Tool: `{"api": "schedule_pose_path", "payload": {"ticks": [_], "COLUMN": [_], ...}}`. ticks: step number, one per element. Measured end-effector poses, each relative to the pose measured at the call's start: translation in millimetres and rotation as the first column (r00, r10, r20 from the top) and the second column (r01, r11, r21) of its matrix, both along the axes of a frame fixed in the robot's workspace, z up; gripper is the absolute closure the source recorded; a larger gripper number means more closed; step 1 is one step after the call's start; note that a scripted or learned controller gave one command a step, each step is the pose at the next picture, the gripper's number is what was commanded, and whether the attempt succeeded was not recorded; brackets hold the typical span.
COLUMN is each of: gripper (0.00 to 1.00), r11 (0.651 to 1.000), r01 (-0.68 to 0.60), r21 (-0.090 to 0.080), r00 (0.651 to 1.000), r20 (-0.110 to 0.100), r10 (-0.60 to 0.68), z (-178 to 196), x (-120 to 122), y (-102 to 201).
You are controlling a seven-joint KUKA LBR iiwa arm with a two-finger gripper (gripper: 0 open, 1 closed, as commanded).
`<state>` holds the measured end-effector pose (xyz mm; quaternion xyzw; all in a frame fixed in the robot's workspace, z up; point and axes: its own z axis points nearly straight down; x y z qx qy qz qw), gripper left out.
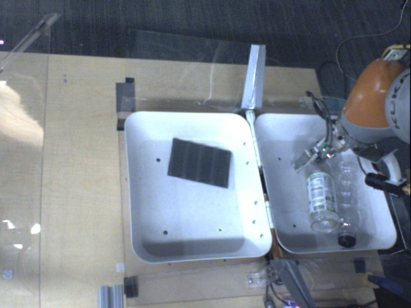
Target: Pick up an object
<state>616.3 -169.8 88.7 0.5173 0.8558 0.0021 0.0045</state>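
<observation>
Clear ribbed plastic bottle [323, 201], metal end effector [314, 157] above, grip unclear, flat dark ridged pad [200, 162]

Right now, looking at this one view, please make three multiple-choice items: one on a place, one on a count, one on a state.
1. Where does the dark ribbed pad lie?
A. in the left bin
B. in the right bin
C. on the wooden bench

2. How many white bins stand on the bench?
A. one
B. two
C. three

3. How does the clear bottle rest?
A. upright
B. on its side
C. leaning on the dark pad

Answers:
1 A: the pad sits on the left bin floor.
2 B: the left bin and the right bin stand side by side.
3 B: the bottle stretches lengthwise along the right bin's floor, below the gripper.
</observation>
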Motion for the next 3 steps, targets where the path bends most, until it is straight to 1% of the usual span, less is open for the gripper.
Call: {"api": "schedule_pose_path", "payload": {"ticks": [1, 2, 3], "gripper": [0.00, 0.00, 0.00], "r11": [1.000, 1.000, 0.963], "r01": [-0.016, 0.018, 0.269], "r21": [0.000, 0.001, 0.003], "r00": [1.000, 1.000, 0.963], "r20": [0.003, 0.008, 0.004], "r10": [0.016, -0.018, -0.269], "z": [1, 25, 24], "x": [-32, -52, -38], "y": [-9, 32, 0]}}
